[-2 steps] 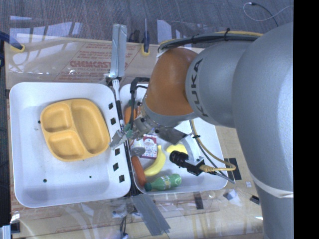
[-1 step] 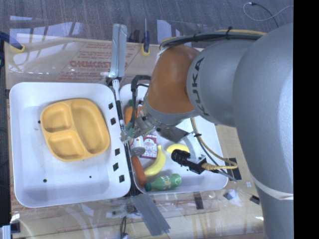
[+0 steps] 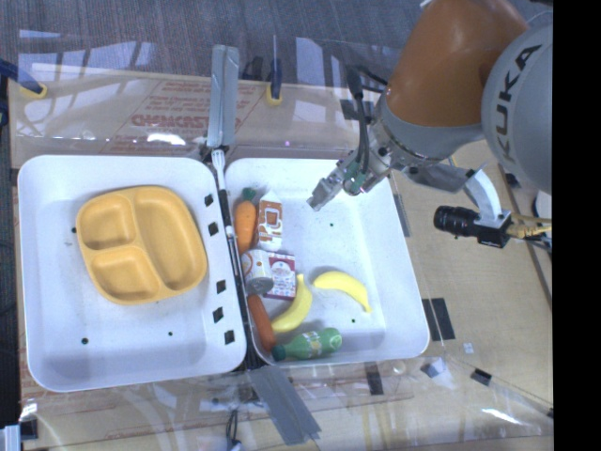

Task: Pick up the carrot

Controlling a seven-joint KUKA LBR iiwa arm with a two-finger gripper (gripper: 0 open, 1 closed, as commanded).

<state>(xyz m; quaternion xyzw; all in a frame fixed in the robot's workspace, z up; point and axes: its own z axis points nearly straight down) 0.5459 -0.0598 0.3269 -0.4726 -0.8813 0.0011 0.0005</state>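
**Gripper above the right bin, nothing visibly in its grasp**

The gripper (image 3: 340, 184) hangs over the right bin's (image 3: 399, 280) upper part; its fingers seem slightly parted, though blur makes this uncertain, and nothing shows between them. The carrot (image 3: 245, 225) lies against that bin's left wall, well apart from the gripper, beside a small carton (image 3: 270, 222). The left bin (image 3: 47, 346) holds a yellow tray (image 3: 139, 243).

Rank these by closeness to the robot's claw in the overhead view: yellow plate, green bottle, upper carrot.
From the gripper:
1. Upper carrot, at the right bin's left wall.
2. Green bottle, at that bin's front edge.
3. Yellow plate, in the left bin.
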